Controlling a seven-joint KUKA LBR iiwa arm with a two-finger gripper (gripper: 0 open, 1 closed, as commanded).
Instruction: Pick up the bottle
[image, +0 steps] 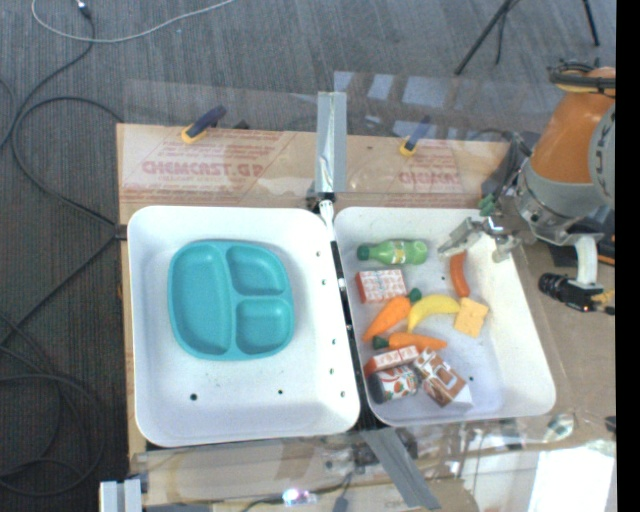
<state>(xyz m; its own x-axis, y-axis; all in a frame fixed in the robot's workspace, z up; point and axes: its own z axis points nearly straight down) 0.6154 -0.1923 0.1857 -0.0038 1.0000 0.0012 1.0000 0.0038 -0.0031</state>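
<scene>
To my far side, a teal divided plate (232, 299) sits in the left bin (160, 400). The right bin (520, 370) before me holds a banana (432, 308), two carrots (388, 316), a sausage (459, 273), a cheese wedge (470, 317) and small cartons (381, 285).

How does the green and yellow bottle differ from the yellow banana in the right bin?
The green and yellow plastic bottle is straight and lies level across the picture near the bin's far wall; the curved yellow toy banana lies nearer the middle. The bottle is two-coloured, the banana all yellow. Both lie flat in the right white bin.

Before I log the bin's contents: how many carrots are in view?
2. One carrot lies slanted left of the banana; a second carrot lies flatter just below. Others may be hidden.
</scene>
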